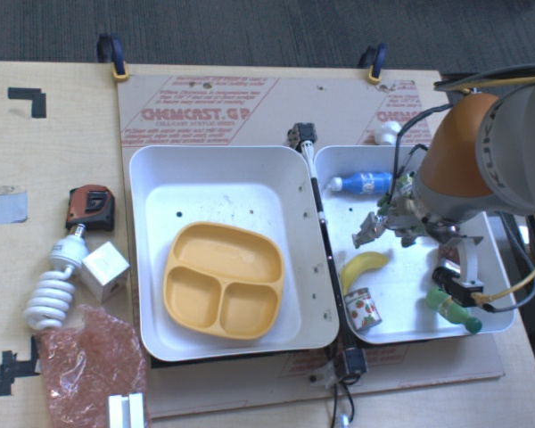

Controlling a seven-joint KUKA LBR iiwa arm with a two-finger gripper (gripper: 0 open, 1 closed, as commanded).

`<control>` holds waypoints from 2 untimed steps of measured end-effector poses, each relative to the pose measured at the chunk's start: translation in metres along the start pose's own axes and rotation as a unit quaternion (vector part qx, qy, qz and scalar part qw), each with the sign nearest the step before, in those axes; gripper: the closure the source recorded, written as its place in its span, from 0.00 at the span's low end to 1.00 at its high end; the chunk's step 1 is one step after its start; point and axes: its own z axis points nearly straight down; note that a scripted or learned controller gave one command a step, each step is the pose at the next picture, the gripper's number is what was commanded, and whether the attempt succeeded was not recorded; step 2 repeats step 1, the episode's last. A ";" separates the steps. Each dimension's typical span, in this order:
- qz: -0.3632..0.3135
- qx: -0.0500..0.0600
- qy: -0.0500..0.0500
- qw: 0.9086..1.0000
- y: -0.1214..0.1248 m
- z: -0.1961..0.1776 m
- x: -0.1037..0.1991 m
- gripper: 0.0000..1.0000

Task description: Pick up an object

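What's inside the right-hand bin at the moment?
The right bin holds a blue bottle, a banana, a small patterned carton and a green object. The arm covers its far right part.

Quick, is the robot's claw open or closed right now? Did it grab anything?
End effector: cannot be told whether open or closed. It sits over the right bin, above the banana, with nothing visibly held.

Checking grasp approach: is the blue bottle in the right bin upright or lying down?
Lying down. The blue bottle rests on its side along the far wall of the right bin, white cap end pointing left, near the gripper.
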 end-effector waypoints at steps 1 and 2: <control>0.001 -0.001 0.000 1.000 0.001 -0.010 -0.001 1.00; 0.001 -0.001 0.000 1.000 0.001 -0.010 -0.001 1.00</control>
